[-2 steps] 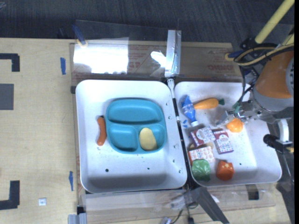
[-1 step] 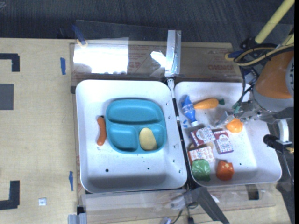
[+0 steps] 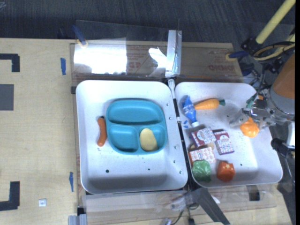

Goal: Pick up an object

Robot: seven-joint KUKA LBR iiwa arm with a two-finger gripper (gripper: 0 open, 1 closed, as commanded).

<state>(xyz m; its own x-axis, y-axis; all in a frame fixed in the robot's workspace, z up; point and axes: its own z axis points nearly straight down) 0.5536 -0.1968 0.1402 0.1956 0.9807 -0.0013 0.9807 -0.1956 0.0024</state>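
Hovering at the right bin (image 3: pixel 269 172), claw (image 3: pixel 255 112) beside an orange fruit (image 3: pixel 250 128); grip state cannot be told; carrot (image 3: pixel 206 104) far-left.

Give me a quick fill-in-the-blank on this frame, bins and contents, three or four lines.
1. The blue divided tray sits in the ____ bin.
2. The yellow potato-shaped item lies in a compartment of the ____.
3. The orange sausage-shaped item lies outside the tray, on its ____ side in the picture.
4. The carrot lies in the ____ bin.

Missing words: left; tray; left; right
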